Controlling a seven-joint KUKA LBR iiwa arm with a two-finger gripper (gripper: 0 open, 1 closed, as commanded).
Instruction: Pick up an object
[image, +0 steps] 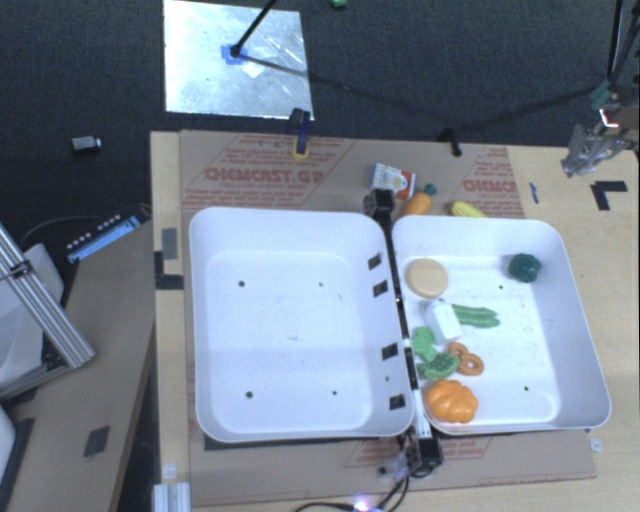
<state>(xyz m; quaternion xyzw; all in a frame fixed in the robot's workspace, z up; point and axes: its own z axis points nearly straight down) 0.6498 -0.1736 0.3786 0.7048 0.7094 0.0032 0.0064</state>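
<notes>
The right bin (560, 400) holds several small toys. A tan round disc (427, 277) lies near its left wall, and a dark green ball (523, 266) sits toward the back right. A green pod (476, 317), a white block (443, 322), a green leafy piece (430, 355) and an orange ring (466, 360) cluster together. An orange pumpkin (452, 400) rests in the front left corner. A grey metal gripper (592, 152) hangs at the far right, behind and above the right bin, apart from every toy.
The left bin (290, 320) adjoins the right one along a black-clipped seam. Behind the bins, on the cardboard, lie an orange carrot (417, 204), a yellow piece (466, 210) and a small packet (390, 180). A metal frame (40, 310) stands at the left.
</notes>
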